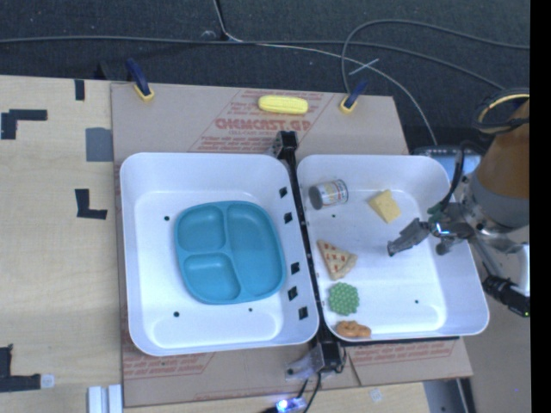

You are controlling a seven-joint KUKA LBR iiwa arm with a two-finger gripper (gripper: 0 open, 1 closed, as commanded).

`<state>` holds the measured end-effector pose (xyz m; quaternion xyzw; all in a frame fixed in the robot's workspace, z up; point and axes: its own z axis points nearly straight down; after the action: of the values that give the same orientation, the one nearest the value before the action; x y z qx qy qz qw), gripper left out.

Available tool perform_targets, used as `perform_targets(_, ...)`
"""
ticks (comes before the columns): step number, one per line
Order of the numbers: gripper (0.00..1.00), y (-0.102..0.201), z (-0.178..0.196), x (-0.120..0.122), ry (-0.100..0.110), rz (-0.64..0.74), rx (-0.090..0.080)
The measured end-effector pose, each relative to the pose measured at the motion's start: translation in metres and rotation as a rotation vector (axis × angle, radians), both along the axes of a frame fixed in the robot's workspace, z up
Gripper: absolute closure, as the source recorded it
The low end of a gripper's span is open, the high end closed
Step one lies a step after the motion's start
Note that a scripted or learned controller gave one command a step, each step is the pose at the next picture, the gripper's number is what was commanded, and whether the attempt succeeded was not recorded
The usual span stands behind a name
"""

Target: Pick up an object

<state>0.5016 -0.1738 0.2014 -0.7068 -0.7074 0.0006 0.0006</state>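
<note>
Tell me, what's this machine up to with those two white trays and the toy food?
A robot arm is reaching in from the right, trying to pick something up. Its gripper hangs over the right bin, with nothing between its fingers. That bin holds a small can, a yellow cheese wedge, a waffle slice, a green piece and an orange snack. The left bin holds a blue divided plate.
</note>
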Motion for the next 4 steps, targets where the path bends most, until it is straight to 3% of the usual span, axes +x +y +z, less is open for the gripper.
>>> perform_targets(2, 0.00, 0.011, -0.114, -0.004, 0.003, 0.000, 0.001)
perform_targets(3, 1.00, 0.011, -0.101, -0.003, 0.000, 0.001, 0.000)
perform_targets(4, 1.00, 0.008, -0.039, 0.003, -0.006, 0.001, -0.002)
